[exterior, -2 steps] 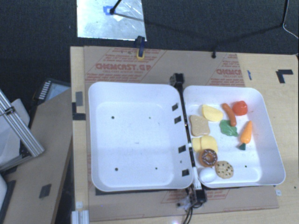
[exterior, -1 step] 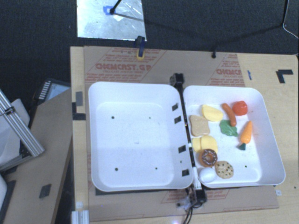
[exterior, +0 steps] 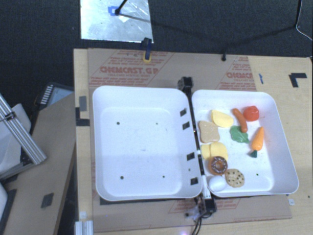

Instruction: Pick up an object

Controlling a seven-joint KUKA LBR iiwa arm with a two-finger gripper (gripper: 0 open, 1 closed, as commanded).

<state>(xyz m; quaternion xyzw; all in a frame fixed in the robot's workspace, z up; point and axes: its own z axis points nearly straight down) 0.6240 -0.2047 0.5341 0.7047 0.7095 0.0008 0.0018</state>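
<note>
The right bin [exterior: 281,146] holds several toy foods. A red tomato [exterior: 251,112] and a brown sausage [exterior: 239,119] lie at its far side, next to a yellow piece [exterior: 222,118]. A bread slice [exterior: 209,131], a green leafy piece [exterior: 238,135] and an orange carrot [exterior: 257,139] sit in the middle. Nearer the front are a yellow cheese block [exterior: 215,150], a chocolate donut [exterior: 218,165], a cookie [exterior: 234,178] and a white egg [exterior: 217,183].
The left bin [exterior: 142,141] adjoins the right one along a black hinge strip [exterior: 194,141]. Both rest on a cardboard sheet [exterior: 161,70]. A shiny metal plate [exterior: 116,13] lies beyond the bench. Aluminium rails [exterior: 17,131] stand at the left.
</note>
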